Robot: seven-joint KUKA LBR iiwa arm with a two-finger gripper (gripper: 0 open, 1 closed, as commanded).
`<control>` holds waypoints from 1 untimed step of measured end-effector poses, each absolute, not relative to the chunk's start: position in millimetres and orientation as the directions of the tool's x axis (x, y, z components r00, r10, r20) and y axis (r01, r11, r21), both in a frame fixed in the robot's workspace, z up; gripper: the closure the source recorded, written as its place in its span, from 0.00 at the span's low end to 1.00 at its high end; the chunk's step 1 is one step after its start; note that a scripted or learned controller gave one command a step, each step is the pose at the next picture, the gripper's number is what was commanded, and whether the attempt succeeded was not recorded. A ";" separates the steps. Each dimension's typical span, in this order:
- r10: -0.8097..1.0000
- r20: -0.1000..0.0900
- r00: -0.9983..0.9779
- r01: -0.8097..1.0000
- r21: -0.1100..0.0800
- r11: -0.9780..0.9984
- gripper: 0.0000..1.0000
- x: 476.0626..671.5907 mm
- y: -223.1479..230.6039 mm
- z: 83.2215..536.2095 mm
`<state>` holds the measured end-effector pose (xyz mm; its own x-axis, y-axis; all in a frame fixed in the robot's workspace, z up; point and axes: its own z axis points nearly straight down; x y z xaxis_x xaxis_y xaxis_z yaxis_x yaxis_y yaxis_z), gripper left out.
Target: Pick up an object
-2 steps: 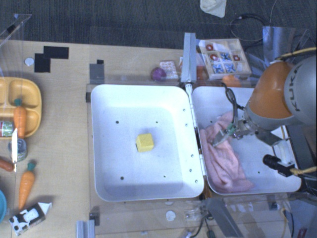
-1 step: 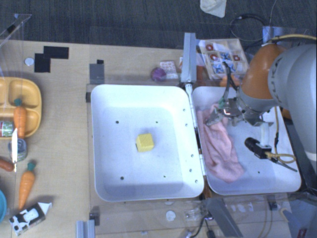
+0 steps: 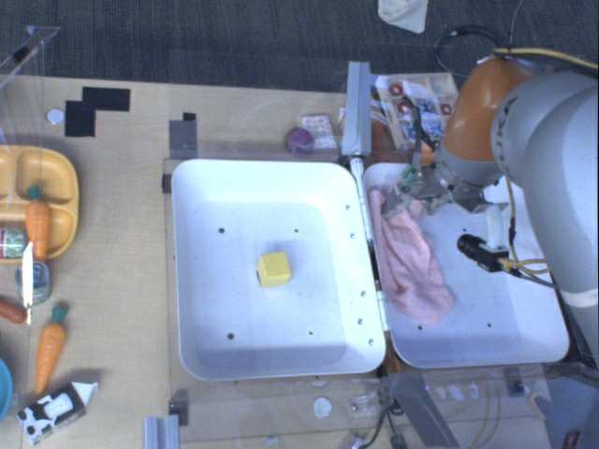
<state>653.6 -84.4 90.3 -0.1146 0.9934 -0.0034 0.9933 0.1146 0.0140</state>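
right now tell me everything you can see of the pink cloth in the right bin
The pink cloth looks like soft, fuzzy fabric, crumpled into a long strip. It lies flat along the left side of the right bin, its edge against the bin's left wall, running from the far end to about the middle. The gripper is at its upper end, seemingly touching it; a grasp cannot be confirmed.

Two white bins (image 3: 187,251); one yellow block (image 3: 274,268); one pink cloth (image 3: 410,260); two carrots (image 3: 49,346); one yellow tray (image 3: 56,171).
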 end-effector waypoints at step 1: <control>0.969 -0.006 -0.249 0.968 0.015 0.249 0.00 590.7 -111.6 91.5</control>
